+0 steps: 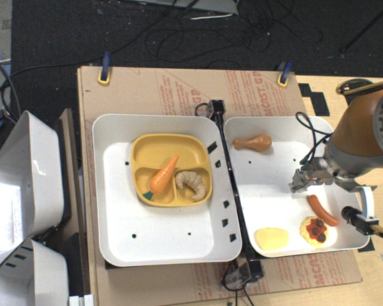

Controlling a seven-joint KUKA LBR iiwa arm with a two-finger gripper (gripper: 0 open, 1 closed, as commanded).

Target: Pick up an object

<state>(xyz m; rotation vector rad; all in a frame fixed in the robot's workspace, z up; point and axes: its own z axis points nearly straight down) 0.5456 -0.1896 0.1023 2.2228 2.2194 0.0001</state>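
The approach is judged underway: the gripper (301, 180), jaws' state untellable, is hung near the sausage (322, 210), where a descent is needed.

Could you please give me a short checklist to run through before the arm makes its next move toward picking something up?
1. Gripper over the right bin: ok, it sits near that bin's right side.
2. Finger state: cannot tell.
3. Object already held: cannot tell; nothing is seen between the fingers.
4. Nearest target: ok, the sausage lies just below the gripper, apart from it.
5. Cable near the wrist: not ok, it loops over the bin.
6. Other right-bin items apart from each other: ok, drumstick, yellow disc, small pizza.
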